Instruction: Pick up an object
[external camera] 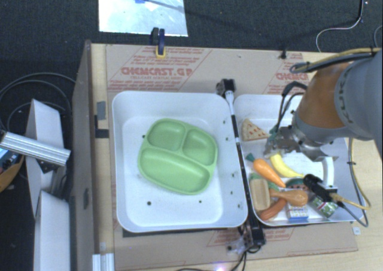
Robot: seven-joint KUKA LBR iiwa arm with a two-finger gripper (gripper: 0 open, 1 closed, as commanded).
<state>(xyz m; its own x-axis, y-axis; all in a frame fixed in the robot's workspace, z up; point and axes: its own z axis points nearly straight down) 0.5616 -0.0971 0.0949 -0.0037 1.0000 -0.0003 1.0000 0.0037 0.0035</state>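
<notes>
Above the right bin (263,102), gripper (279,142) beside banana (285,166)

1 fixed camera looks down at a slant from well above the bench (179,63), both bins within frame.

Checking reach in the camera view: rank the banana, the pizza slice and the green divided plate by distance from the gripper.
1. Banana, right bin, just below the gripper.
2. Pizza slice, right bin's upper left corner.
3. Green divided plate, left bin, farthest.
</notes>
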